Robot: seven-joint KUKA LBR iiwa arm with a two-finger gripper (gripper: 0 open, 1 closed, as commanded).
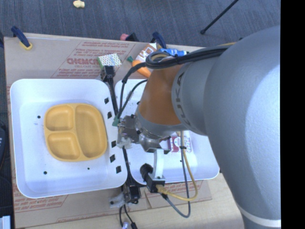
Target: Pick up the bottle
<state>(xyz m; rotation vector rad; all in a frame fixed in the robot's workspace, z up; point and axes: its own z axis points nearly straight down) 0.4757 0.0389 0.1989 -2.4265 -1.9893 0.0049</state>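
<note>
The big grey arm (238,123) leans in from the right and covers most of the right bin (209,168), its orange band (159,97) sitting just above the wrist. The claw (131,136) is down low near the right bin's left wall, close to the seam between the two bins, but the wrist hides it from up here, so I cannot tell how it stands or whether anything is in it.

Just right of the wrist, a white item with red print (183,142) peeks out from under the arm on the bin floor; it may be the bottle's label, though too little shows to be sure. The arm blocks the rest of that bin.

The left bin (24,128) holds a yellow divided plate (75,131) with three compartments, lying flat near its middle, well apart from the claw.

Black cables (125,87) loop over the seam between the bins, and a yellow cable (188,185) trails across the right bin's front edge. Both bins sit on a cardboard sheet with red lettering (81,61) on the counter. A blue clamp with a yellow tip (21,38) grips the far left corner. A small yellow scrap (78,4) lies on the dark carpet beyond.
</note>
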